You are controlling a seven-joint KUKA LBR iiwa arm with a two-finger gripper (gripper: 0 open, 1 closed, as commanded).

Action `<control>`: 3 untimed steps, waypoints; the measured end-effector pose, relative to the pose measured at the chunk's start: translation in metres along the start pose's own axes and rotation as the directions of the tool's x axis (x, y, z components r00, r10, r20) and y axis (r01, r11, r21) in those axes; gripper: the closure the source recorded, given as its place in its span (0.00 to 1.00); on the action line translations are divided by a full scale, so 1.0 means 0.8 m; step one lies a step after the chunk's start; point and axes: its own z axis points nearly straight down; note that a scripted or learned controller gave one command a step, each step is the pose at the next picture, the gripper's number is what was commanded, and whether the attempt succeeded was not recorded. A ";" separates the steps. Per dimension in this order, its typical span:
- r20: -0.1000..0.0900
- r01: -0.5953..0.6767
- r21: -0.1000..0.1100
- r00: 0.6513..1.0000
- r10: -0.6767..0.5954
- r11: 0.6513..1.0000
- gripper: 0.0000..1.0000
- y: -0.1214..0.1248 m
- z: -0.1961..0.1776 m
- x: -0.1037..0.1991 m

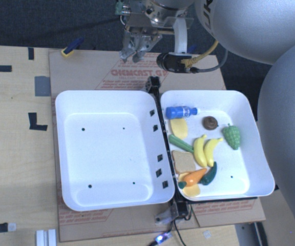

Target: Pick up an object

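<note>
My gripper (133, 53) hangs high above the bench behind the two bins, over the cardboard mat, with nothing between its fingers. The right bin (239, 106) holds the objects: a blue bottle (181, 111), a brown round piece (210, 122), a green bumpy fruit (232, 136), a pair of yellow bananas (205, 148), a pale yellow piece (178, 127), a green bean-like piece (181, 144), a slice of toast (184, 162), an orange carrot (193, 177), a dark green piece (209, 173) and a yellow piece (191, 190).
The left bin (106, 152) stands beside the right one, their rims joined by black clips (153, 83). A blue-and-yellow item (71, 46) lies on the bench at the far left of the mat. The grey arm fills the upper right.
</note>
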 end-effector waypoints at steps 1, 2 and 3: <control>-0.006 -0.002 -0.027 1.000 0.002 1.000 1.00 -0.023 -0.159 0.015; 0.002 -0.001 0.001 1.000 0.001 1.000 1.00 -0.014 0.006 0.088; -0.007 -0.004 -0.027 1.000 0.003 1.000 1.00 -0.033 -0.160 0.084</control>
